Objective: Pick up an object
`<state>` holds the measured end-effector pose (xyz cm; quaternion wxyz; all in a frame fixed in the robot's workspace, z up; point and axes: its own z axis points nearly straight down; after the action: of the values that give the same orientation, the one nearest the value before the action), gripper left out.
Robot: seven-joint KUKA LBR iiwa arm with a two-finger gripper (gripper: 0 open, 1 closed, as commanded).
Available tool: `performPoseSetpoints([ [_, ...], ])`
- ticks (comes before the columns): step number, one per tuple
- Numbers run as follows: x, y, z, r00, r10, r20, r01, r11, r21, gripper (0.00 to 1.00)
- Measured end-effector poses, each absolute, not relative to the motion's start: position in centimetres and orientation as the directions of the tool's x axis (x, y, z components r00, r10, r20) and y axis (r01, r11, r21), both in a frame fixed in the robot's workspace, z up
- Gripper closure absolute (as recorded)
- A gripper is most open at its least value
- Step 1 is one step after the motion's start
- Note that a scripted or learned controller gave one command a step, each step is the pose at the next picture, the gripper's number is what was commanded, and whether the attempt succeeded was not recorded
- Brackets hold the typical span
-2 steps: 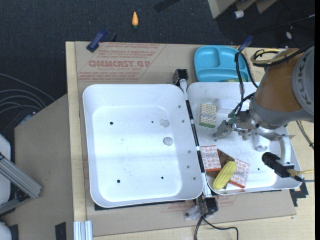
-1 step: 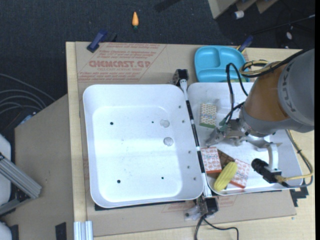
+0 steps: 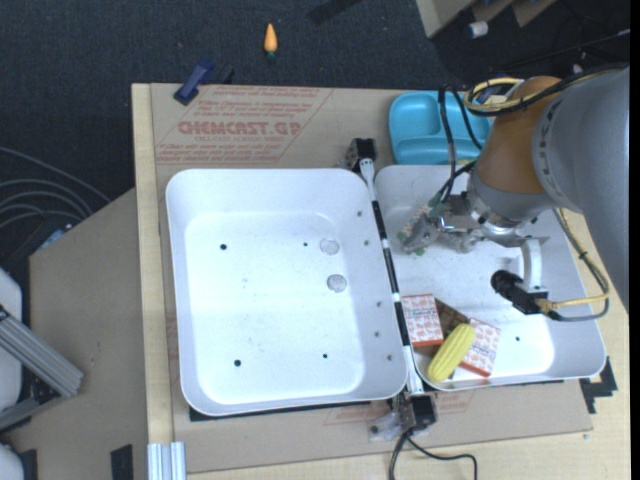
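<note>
The likeliest things to pick lie in the right bin [image 3: 565,340], at its near-left corner: a yellow corn [image 3: 450,353] lying at a slant, with one red-and-white box [image 3: 421,321] touching it on the far-left side and a second box [image 3: 484,348] touching it on the right. Something brown peeks out just behind the corn, between the boxes; what it is cannot be told.

The gripper [image 3: 418,236] is well behind the corn, low over the far-left part of the same bin and close to the rim [image 3: 385,253] the two bins share. Nothing can be seen held in it, and whether it is spread or pressed together cannot be told from this angle. I judge the step in hand to be the reach: no object is grasped yet.

The next move probably calls for a shift toward the corn and then a descent. The pile is tight, so a clean grip on one piece looks hard; the corn rides on top and seems the easiest.

Room is scant left of the corn and in front of it, where the bin's walls meet. Right of the corn the floor is bare. A black plug [image 3: 512,288] on the arm [image 3: 525,158] hangs behind and to the right of the corn and may brush the pile.
</note>
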<state>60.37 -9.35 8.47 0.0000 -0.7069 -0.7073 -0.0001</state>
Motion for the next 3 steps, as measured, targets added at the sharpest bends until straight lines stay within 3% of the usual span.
performPoseSetpoints([
  [1, 52.9, -7.6, 18.5, 0.0, 1.0, 0.001, 1.0, 0.0, -0.001, 0.0],
  [2, 51.9, -9.1, 8.9, 0.001, 1.0, 0.001, 1.0, -0.001, 0.013, 0.0],
  [3, 58.5, -9.5, 8.5, -0.001, 1.0, 0.0, 1.0, 0.001, 0.001, 0.0],
])
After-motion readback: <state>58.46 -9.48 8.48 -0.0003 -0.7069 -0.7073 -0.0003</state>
